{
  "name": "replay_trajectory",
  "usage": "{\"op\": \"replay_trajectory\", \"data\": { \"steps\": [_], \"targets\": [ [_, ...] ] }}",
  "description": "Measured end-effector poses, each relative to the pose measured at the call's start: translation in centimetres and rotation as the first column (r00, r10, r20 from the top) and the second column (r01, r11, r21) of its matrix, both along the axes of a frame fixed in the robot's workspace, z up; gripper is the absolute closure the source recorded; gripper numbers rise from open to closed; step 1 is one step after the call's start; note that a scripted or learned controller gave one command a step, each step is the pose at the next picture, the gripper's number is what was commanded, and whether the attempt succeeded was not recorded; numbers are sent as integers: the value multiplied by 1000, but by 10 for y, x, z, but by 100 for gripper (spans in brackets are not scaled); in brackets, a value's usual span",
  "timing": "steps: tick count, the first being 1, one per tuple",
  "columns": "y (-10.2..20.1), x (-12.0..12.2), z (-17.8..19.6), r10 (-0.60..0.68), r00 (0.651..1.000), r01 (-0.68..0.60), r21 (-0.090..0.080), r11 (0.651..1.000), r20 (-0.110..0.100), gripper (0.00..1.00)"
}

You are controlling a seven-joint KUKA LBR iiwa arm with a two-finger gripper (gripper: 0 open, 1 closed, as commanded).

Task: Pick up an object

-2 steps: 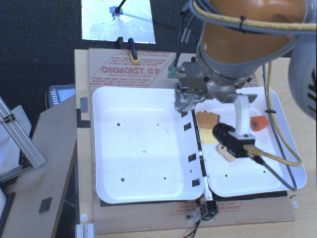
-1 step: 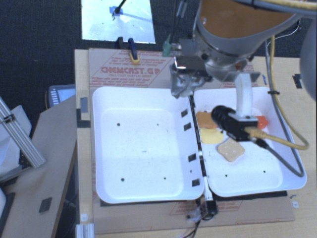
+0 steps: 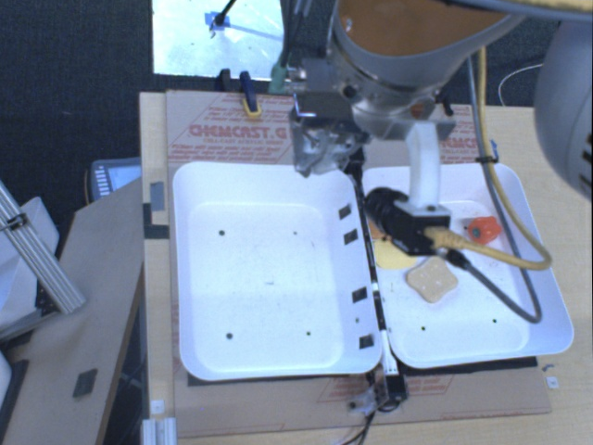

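Camera view: arm over the bins' far edge, objects in the right bin.
Gripper (image 3: 320,160) hangs at the far rim between the left bin (image 3: 269,286) and right bin (image 3: 519,332); whether it is wide or narrow, I cannot tell. Nothing visible in its grasp. Tan toast-shaped piece (image 3: 433,279) lies in the right bin, orange object (image 3: 483,229) near it, a yellow flat piece (image 3: 394,254) partly hidden beside a black cable (image 3: 500,295).

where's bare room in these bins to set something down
The left bin has a wide bare floor. In the right bin, only the near strip below the tan piece is bare; its far half is crowded by the orange object, black cable and gripper.
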State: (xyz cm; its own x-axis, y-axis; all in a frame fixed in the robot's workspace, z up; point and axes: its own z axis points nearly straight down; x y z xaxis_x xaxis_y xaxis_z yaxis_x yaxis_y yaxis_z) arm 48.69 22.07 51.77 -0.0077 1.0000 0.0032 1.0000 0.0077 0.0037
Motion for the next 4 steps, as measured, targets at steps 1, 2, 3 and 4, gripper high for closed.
{"op": "replay_trajectory", "data": {
  "steps": [1, 2, 3, 4],
  "targets": [
    [-2, 0, -1, -2, 1000, 2, -2, 1000, -2, 0],
    [-1, 0, 10, 4, 1000, -4, 0, 1000, 0, 100],
    [-1, 0, 10, 5, 1000, -5, -1, 1000, -1, 0],
    [-1, 0, 21, 10, 1000, -10, 1, 1000, 1, 100]
  ]
}}
